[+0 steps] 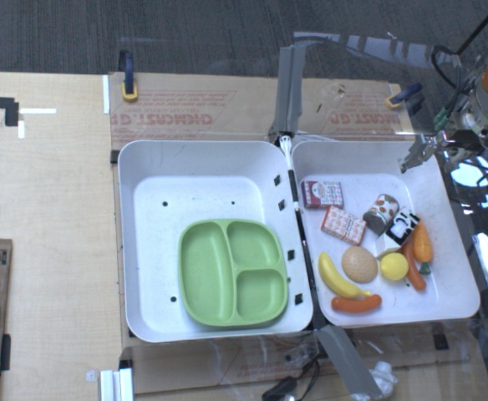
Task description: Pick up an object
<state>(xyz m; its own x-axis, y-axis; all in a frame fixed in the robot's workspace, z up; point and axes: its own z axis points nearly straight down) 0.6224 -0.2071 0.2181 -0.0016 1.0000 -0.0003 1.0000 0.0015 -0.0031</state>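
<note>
The right white bin (444, 307) holds several toy foods. Among them are a red and white carton (321, 194), a pink checked packet (343, 224), a brown and white can (382, 211), a carrot (422, 242), a lemon (393, 266), a beige bun (359, 263), a banana (336, 278) and a red sausage (356, 304). My gripper (418, 151) hangs at the bin's far right corner, above its rim and apart from all the items. It is small and partly blurred. Nothing shows in it.
The left white bin (144, 224) carries a green divided plate (231, 271). A grey post (288, 90) rises behind the seam between the bins. Clamps (128, 86) sit at the back of the cardboard, and cables trail at the right edge.
</note>
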